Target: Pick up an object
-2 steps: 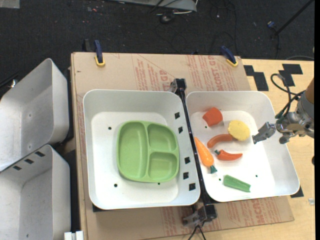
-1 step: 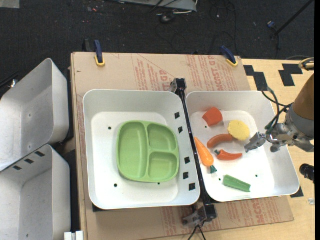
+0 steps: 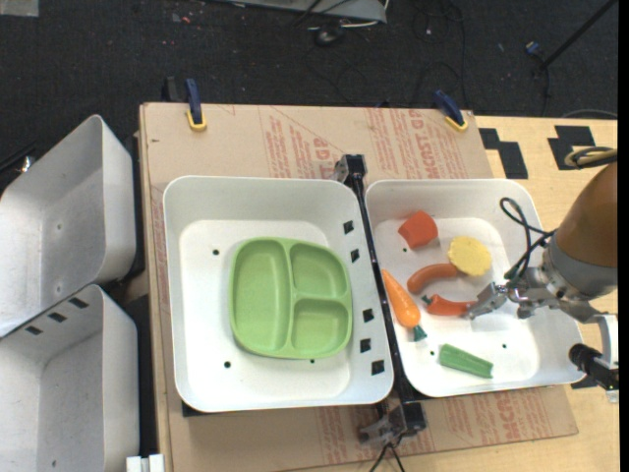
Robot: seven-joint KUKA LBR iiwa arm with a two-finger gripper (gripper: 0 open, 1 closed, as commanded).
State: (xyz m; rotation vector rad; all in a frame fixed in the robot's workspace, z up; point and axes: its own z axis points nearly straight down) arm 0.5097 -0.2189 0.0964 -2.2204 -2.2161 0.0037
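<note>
Crowding worries us: our gripper (image 3: 484, 304) hangs low in the right bin (image 3: 521, 362), its grip unreadable, by a red pepper (image 3: 447, 307) touching a sausage (image 3: 432, 276); closing could nudge both aside.

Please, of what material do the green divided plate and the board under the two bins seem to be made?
Green divided plate: probably moulded plastic, matte, with one even colour and rounded compartment walls. Board: looks like plain cardboard, brown and dull, with red printing on it.
</note>
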